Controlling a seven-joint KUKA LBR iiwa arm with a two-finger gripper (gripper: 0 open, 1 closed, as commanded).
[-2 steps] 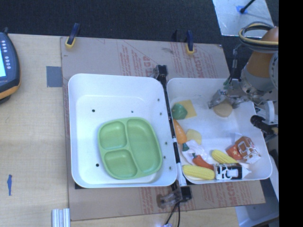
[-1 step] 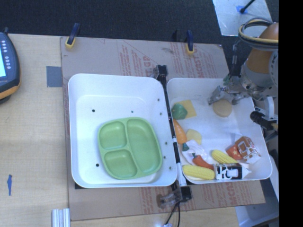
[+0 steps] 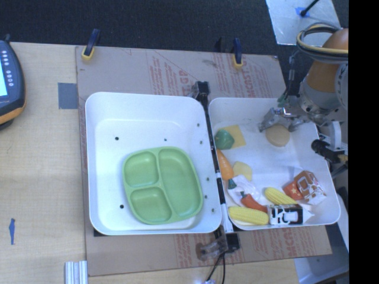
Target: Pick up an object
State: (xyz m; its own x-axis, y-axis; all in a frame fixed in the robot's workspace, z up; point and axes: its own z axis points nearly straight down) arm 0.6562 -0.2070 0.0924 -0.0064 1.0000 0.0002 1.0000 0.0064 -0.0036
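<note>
A pale wooden counter (image 3: 41, 176) is seen from above, with dark carpet beyond its far edge. A brown cardboard sheet (image 3: 154, 70) lies on it, held at the back by two clamps, one with a blue and yellow grip (image 3: 90, 45). A grey and orange handheld controller (image 3: 9, 81) sits at the counter's left edge.

Two shallow white bins sit side by side on the cardboard. The left bin (image 3: 103, 129) holds a light green plate (image 3: 162, 185) with three compartments, lying flat toward the near side.

The right bin (image 3: 320, 218) holds a jumble of toy food. A green piece (image 3: 223, 139) rests against a yellow slice (image 3: 237, 135) near the left wall, and an orange carrot (image 3: 224, 164) lies just below them, its long axis running front to back. A corn cob (image 3: 248, 216) lies along the near wall, long axis left to right, with a black and white packet (image 3: 287, 215) touching its right end. A red and white packet (image 3: 303, 187) sits toward the right wall.

The arm reaches in from the right. Its hand (image 3: 277, 120) is at the bin's far right, splayed open just above a round tan bun (image 3: 277, 136), fingers spread to either side and gripping nothing.
</note>
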